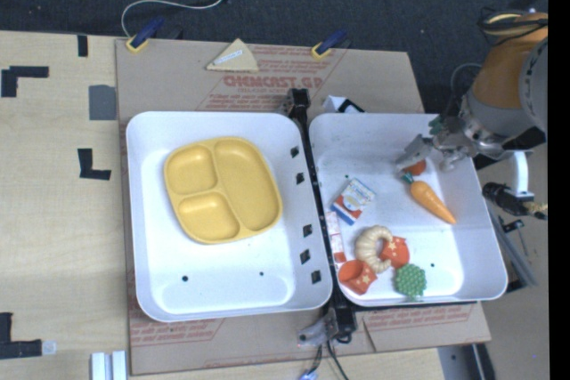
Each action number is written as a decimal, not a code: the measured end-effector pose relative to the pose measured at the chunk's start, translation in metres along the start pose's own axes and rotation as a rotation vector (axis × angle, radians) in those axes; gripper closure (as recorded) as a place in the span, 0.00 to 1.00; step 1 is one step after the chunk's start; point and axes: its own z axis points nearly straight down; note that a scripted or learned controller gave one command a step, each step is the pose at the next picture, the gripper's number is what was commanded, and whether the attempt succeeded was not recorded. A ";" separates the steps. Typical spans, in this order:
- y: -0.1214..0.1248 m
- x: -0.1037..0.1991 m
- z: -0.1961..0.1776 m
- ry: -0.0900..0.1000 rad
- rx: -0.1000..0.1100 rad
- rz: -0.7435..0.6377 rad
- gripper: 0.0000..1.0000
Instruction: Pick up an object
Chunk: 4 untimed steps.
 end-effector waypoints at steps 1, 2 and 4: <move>0.015 0.025 0.042 -0.002 -0.003 0.000 0.00; -0.022 0.013 0.018 0.000 -0.001 0.000 0.00; 0.046 0.040 0.032 -0.003 -0.007 -0.002 1.00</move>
